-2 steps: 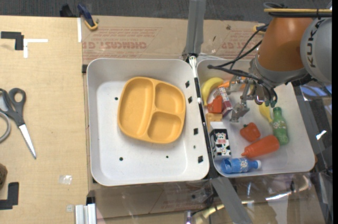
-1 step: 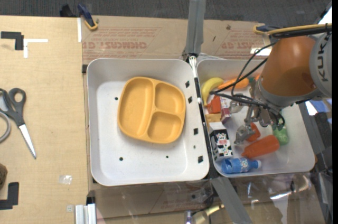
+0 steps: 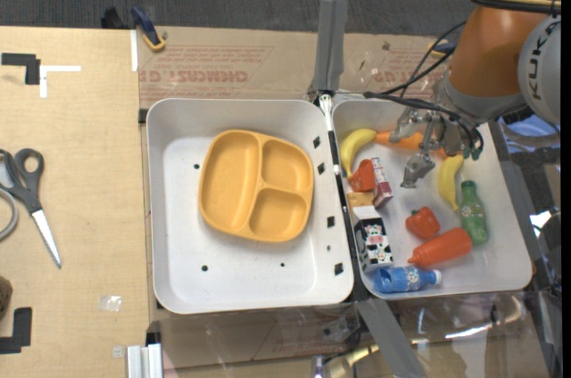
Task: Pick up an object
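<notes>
Here, arm [image 3: 500,46]: grey with an orange band, reaching in from the right over the right bin's far end.
Gripper [image 3: 426,155]: hanging above the right bin [image 3: 508,278], fingers spread apart with nothing between them.
Right bin contents: a banana [image 3: 354,144] at the far left, a second banana [image 3: 448,178] just right of the gripper, a green bottle [image 3: 472,211], a red pepper [image 3: 423,222], an orange carrot-shaped toy [image 3: 441,248], a blue bottle [image 3: 404,279], and a black-and-white carton [image 3: 375,242].
Left bin [image 3: 169,216]: holds a yellow divided plate [image 3: 256,185].
Bench, far left: scissors [image 3: 34,198].
</notes>
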You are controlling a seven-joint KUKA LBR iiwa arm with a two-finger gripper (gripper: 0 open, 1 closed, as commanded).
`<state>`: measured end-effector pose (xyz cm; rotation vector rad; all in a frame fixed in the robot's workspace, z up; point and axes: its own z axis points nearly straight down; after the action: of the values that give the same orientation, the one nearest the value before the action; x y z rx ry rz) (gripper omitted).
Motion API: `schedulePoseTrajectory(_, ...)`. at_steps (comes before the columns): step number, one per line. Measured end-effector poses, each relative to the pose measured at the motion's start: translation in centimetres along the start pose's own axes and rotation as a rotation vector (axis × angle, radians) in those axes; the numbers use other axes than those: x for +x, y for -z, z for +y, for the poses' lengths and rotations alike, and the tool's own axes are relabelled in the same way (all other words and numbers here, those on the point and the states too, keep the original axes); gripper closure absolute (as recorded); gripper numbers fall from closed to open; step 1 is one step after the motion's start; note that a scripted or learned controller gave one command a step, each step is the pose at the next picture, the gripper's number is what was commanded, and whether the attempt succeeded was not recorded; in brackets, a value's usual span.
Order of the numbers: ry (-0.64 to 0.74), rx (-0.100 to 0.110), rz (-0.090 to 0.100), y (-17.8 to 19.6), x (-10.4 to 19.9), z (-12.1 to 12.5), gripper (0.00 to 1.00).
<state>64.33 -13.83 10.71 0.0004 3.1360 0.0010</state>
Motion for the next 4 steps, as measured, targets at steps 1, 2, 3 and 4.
schedulePoseTrajectory(1,0.156,-0.016,0.023,-1.6,-0.7,-6.7,0.0)
schedulePoseTrajectory(2,0.037,0.0,0.0,-1.3,4.0,-8.3,0.0)
schedulePoseTrajectory(3,-0.099,0.001,0.002,-1.4,11.7,-8.3,0.0)
schedulePoseTrajectory(4,-0.115,0.009,-0.036,-0.5,15.1,-5.2,0.0)
